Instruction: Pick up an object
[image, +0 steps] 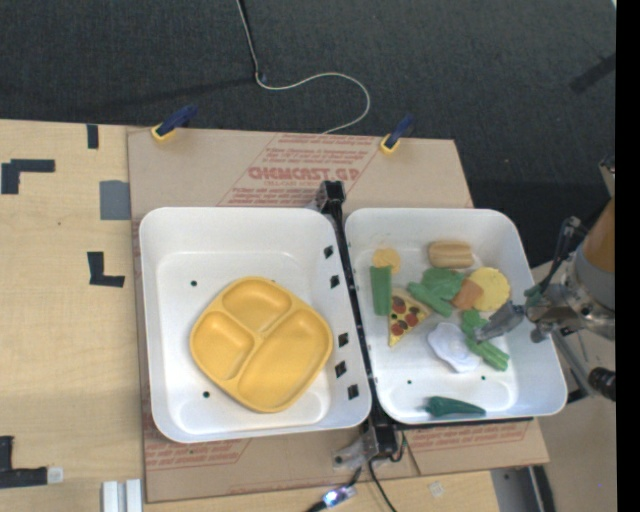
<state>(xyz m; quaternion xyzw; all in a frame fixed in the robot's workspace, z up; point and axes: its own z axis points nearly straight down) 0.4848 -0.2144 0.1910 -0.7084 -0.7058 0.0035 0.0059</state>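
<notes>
Dark green toy (455, 406) at six o'clock in right bin (545, 395). Tool (503, 322) at three o'clock, over green piece (487, 352); grip state cannot be told.

even, bright overhead light, soft shadows, mild glare on the white bins (160, 250), slightly soft focus.

glossy plastic bins (160, 240), matt cardboard (300, 175)

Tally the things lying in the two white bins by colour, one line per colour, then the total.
Yellow: 3 (divided plate, small piece, round piece)
Green: 4 (stick, leafy piece, piece, dark piece)
Brown: 1 (bun)
Orange: 1
White: 1
Multicoloured: 1 (pizza slice)
Total: 11
</notes>
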